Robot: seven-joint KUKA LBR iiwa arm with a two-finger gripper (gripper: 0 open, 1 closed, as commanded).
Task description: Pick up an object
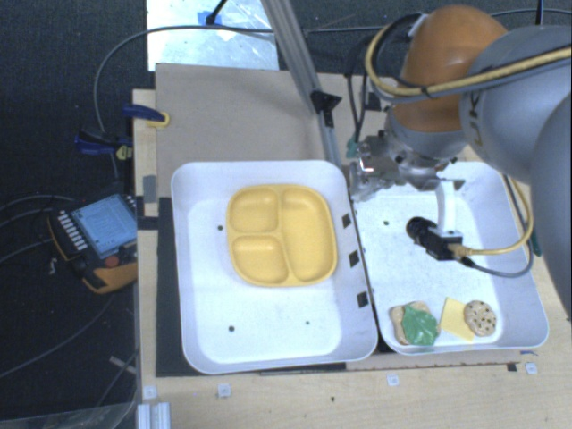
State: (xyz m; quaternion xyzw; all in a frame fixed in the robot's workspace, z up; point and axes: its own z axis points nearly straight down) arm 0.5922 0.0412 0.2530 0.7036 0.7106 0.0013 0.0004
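Several small food items lie along the near edge of the right bin (514, 239): a green leafy piece (418, 325) on a tan round one, a yellow cheese wedge (456, 318) and a chocolate-chip cookie (481, 316). My gripper (365, 175) hangs at the far left corner of that bin, close to the wall shared with the left bin and well away from the food. The orange band and grey wrist (429, 105) cover much of it.
A yellow divided plate (281, 235) lies in the left bin (206, 320). A black cylinder with a yellow cable (433, 238) hangs from the arm over the middle of the right bin. A slanted metal pole (299, 52) crosses behind the bins. Clamps and a handheld device (96, 231) sit off the bench's left.
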